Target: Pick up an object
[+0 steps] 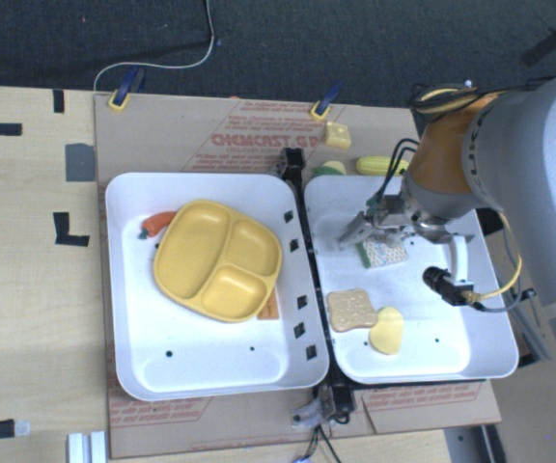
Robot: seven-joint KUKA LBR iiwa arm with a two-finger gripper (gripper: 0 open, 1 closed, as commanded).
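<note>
Plainly found the claw low in the right bin, at its far left part, right above a small green-and-white speckled piece lying flat on the bin floor. Could not tell how far open the claw stood, nor whether it had hold of anything; saw the speckled piece flat on the floor rather than raised. Took that piece for the likely target, since it lay closest under the claw.

Noted a tan toast-like slab and a pale yellow rounded lump nearer the front of the same bin, touching or almost touching each other, and apart from the speckled piece. Noted also a yellow divided plate in the left bin, with something orange poking out from beneath its far left edge.

Judged the step in hand to be the descent and closing on the speckled piece. Judged the piece thin and flat, hence hard to get under: best to centre over it, go down until almost on the bin floor, close across its narrower side, then lift straight up and slowly. Judged the main risks to be closing on air above the piece, or nudging it sideways towards the wall between the two bins. Reckoned the toast-like slab far enough off not to interfere.
</note>
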